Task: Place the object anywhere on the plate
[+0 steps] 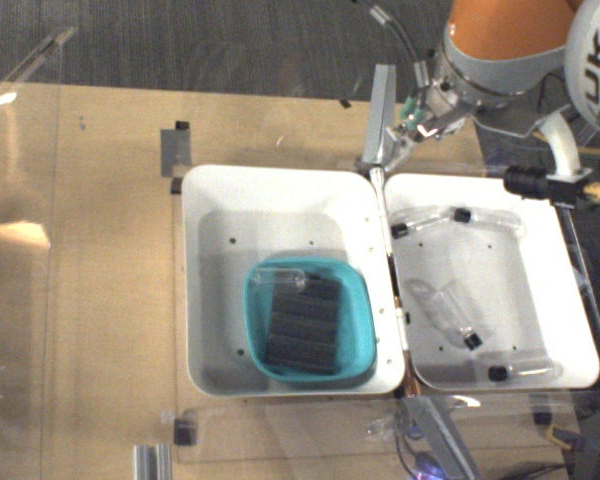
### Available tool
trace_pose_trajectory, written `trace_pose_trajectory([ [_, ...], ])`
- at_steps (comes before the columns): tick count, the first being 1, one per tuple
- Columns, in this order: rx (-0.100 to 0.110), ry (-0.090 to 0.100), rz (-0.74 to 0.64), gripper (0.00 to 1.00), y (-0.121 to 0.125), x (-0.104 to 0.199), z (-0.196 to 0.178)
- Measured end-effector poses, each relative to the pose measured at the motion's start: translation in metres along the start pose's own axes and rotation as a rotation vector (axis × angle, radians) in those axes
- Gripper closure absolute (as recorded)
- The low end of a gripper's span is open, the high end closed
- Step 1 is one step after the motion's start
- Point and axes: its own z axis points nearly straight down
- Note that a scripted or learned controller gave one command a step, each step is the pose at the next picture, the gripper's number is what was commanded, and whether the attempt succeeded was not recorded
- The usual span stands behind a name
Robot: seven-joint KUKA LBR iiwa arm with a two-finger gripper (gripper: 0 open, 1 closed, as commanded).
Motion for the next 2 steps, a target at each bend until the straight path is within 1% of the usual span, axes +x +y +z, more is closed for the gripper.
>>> trace_pose_trajectory([
  [1,0.007,0.005,-0.129,1.00,0.006,0.016,0.167],
  [2,0.002,0.004,-0.283,1.00,0.023,0.066,0.132],
])
